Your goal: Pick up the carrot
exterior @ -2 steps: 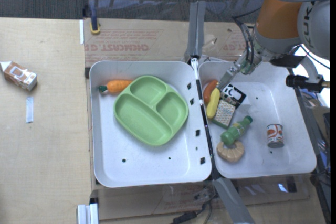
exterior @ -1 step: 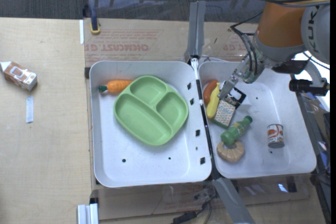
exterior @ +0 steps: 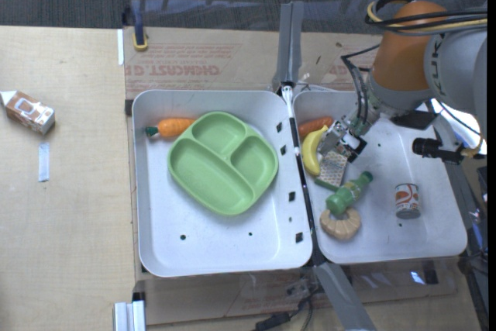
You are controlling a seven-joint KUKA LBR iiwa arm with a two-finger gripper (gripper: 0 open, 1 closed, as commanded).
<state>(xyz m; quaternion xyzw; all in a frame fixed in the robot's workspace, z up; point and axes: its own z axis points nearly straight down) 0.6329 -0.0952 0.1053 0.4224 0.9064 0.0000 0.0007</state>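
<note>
The carrot (exterior: 172, 126), orange with a green stub on its left end, lies flat in the left bin (exterior: 225, 248) near the far left corner, touching the upper left edge of a green divided plate (exterior: 223, 162). My gripper (exterior: 341, 142) hangs low in the right bin (exterior: 403, 244), at its far left part, just right of a banana (exterior: 311, 151) and above a grey textured item (exterior: 333, 166). The carrot is well away from the gripper, on the other side of the wall between the bins.
An orange item (exterior: 315, 124) lies behind the banana. A green bottle (exterior: 347, 194), a round bread roll (exterior: 341, 223) and a small can (exterior: 406, 201) sit in the right bin. A small carton (exterior: 29, 112) rests on the bench at far left.
</note>
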